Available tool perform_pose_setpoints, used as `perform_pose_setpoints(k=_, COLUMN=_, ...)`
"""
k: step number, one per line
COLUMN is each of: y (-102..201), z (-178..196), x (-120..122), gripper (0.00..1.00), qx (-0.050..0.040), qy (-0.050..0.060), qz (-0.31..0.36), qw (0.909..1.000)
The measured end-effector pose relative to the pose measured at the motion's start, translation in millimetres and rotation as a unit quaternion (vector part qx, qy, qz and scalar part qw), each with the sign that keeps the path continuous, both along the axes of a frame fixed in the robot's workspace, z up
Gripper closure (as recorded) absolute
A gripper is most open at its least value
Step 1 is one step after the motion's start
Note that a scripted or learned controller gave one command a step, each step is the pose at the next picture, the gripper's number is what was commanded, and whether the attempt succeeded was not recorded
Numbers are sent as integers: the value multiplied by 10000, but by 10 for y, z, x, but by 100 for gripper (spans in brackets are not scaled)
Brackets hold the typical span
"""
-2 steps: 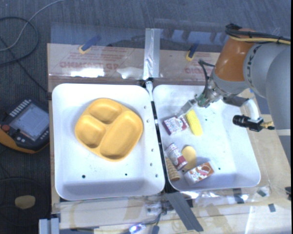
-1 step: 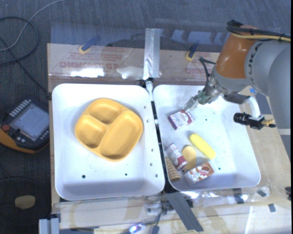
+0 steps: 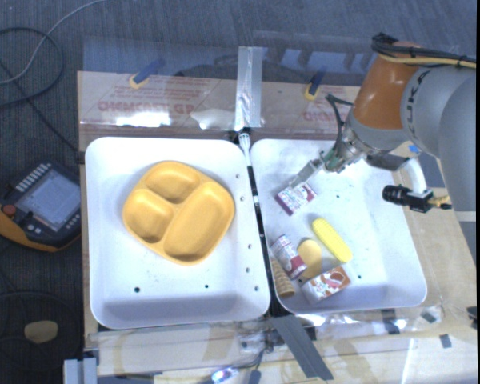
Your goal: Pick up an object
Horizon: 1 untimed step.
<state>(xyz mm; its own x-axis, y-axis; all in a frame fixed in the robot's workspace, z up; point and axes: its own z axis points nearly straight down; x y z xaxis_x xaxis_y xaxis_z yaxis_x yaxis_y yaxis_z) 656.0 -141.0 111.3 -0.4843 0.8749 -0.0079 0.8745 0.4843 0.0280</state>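
Two shallow white bins side by side on the bench: left bin (image 3: 104, 294), right bin (image 3: 400, 278). Resting in the left bin, a yellow divided plate (image 3: 178, 210) with three compartments, roughly at the middle.

Reaching in from the right over the right bin, the grey arm (image 3: 440, 126) with its orange band (image 3: 380, 94) high near the far rim. Slanting down and to the left from the wrist, the gripper (image 3: 302, 177), low over the upper left part of the right bin. Cannot tell how wide it stands, nor whether it has hold of anything.

Just below and left of the gripper tip, a small maroon-and-white packet (image 3: 294, 198), lying flat on the bin floor close to the wall between the bins. Long axis running from lower left to upper right, nearly in line with the gripper's own slant. Whether touching the gripper or just apart from it, cannot tell.

Further toward the near edge, a loose cluster:
- yellow oblong piece (image 3: 333, 240), long axis from upper left to lower right
- small red-and-white can (image 3: 286, 254) beside a rounded yellow piece (image 3: 310, 254)
- red-and-white pouch (image 3: 328, 282) near the front wall
- tan cone-like item (image 3: 282, 281) against the dividing wall

Left of the bench, on the floor, a handheld pendant (image 3: 42, 205) with a grey screen.
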Motion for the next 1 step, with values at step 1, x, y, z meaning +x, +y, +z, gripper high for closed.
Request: perform_pose_setpoints(k=1, y=226, z=-110, x=-222, gripper=0, qx=-42, qy=-16, qz=-682, qw=9977)
